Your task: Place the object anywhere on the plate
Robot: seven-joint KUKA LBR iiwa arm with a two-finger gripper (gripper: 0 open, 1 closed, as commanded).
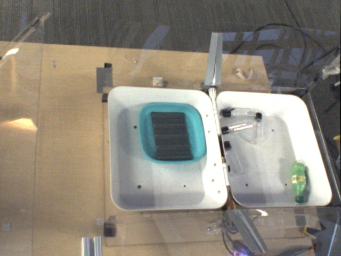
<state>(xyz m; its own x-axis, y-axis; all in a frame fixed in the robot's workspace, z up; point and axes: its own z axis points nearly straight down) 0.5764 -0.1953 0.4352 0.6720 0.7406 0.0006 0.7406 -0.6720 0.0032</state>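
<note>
The green object (299, 182) lies in the right bin (266, 196), close to its right wall and its near right corner. Its long axis runs roughly from far to near, with a slight tilt. The teal plate (198, 137) sits in the left bin (122, 185), and a dark ribbed insert (170, 136) lies on it. So the object must travel to the left and a little farther away, across the wall between the two bins. Some clear tubes with black caps (241, 120) lie at the far left of the right bin; they are transparent and hard to make out. For the gripper, I cannot tell whether it is released or clenched.
</note>
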